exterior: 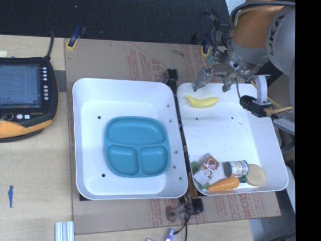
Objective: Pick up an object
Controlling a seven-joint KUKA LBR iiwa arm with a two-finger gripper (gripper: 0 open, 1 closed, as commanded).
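The gripper (214, 81) hangs over the far end of the right-hand bin (261, 134), at roughly twelve o'clock on that bin's floor. Its two fingers are spread apart, one tip low at the left near the bin's far-left corner and the other out to the right, and nothing sits between them.

The nearest candidate for the pick is the yellow toy banana (202, 102). It lies on the bin floor just beside the gripper, at about seven o'clock from the midpoint of the fingertips, close to the left fingertip but apart from it. Its long axis runs nearly from nine to three o'clock, with a slight curve whose ends lift toward twelve. That axis looks roughly parallel to the line joining the fingertips, so a straight descent would seem to put the fingers at the banana's ends instead of across its narrow width; a turn of the wrist, plus a short shift toward seven o'clock, appears to be what the grasp depends on.

The other objects sit well apart from the gripper, crowded in the bin's near edge at six o'clock: a small printed packet (206, 169), an orange toy carrot (223, 184), a small bottle lying on its side (236, 168) and a pale round disc (255, 175). The left-hand bin (85, 134) holds a blue divided plate (136, 145).
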